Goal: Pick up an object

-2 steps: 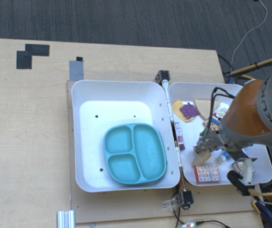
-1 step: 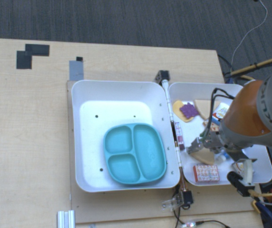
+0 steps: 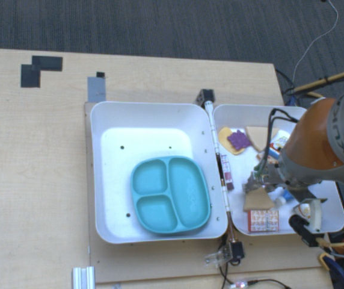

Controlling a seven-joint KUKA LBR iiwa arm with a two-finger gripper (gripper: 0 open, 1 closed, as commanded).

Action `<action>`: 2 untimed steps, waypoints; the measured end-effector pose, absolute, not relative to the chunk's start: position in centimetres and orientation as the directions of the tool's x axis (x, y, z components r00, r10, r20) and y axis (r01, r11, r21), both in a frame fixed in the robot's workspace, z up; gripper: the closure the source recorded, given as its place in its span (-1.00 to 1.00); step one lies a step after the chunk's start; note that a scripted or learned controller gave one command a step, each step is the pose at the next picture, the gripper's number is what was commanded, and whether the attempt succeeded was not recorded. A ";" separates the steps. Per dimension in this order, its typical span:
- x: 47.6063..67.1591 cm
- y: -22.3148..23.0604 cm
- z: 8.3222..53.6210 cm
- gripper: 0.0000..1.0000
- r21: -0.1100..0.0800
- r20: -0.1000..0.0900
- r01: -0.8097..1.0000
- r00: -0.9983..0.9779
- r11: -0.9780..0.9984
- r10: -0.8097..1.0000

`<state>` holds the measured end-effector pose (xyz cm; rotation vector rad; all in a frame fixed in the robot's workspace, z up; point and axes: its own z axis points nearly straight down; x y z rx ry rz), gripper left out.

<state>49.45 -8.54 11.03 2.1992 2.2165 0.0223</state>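
The two bins (image 3: 100,161) looked like smooth, shiny white plastic. The blue plate (image 3: 171,194) was smooth plastic too. The bench (image 3: 33,161) was pale wood, flat and dull. The floor (image 3: 160,17) looked like rough grey carpet

— Left bin (image 3: 100,161)?
— One turquoise divided plate (image 3: 171,193), three compartments.
— Right bin (image 3: 235,224)?
— Purple item (image 3: 239,139) on yellow piece (image 3: 227,139), brown card (image 3: 260,200), red-patterned packet (image 3: 263,221). Gripper (image 3: 260,179) low above the card.
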 end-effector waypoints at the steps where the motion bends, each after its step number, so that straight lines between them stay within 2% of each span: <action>1: 48.9 -0.8 18.5 1.00 0.003 0.001 1.000 -0.006 0.006 1.000; 2: 48.9 -0.8 18.5 -1.00 0.003 0.001 1.000 -0.006 0.006 1.000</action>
